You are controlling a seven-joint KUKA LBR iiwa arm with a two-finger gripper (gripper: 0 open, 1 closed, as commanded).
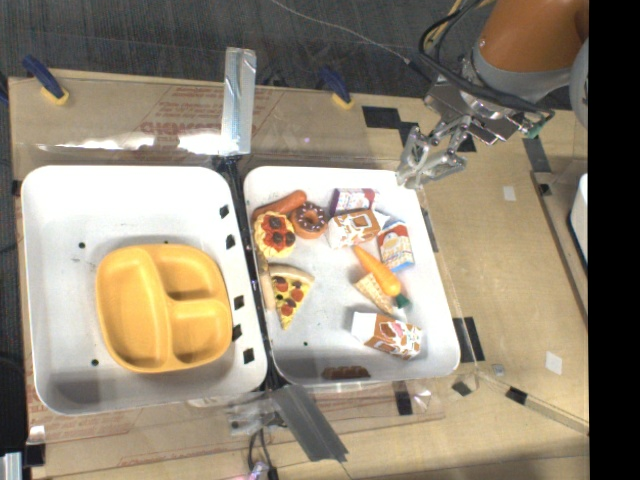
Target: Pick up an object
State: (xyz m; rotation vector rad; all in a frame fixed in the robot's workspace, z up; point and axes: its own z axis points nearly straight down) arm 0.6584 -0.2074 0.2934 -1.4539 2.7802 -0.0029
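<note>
1. Tool [428,161] hangs over the upper right corner of the right bin [432,298], at the rim. Fingers [412,163] parted a little, nothing between them.
2. Arm [525,28] comes in from the upper right; the orange band sits above the grey wrist, cables looping beside it.
3. Nearest things to the tool: a small purple-topped carton [352,201] and a white-and-red carton [352,229] just below it, both near the bin's top edge.
4. A red-and-blue pouch [397,246] lies to the right of those cartons, close to the right wall.
5. A carrot [378,271] lies slantwise mid-bin, touching a tan wedge [377,293] below it.
6. A brown-and-white carton [394,337] lies flat near the lower right corner.
7. Along the bin's left side: a sausage [284,204] at top, a chocolate donut [309,219] beside it, a round pizza [274,234] under the sausage, a pizza slice [289,292] lower down.
8. Left bin [50,208] holds a yellow divided tray [164,306], set left of centre.
9. Both bins sit on a tan worktop [520,298]; a silver tape strip [239,98] stands above the seam between them.
</note>
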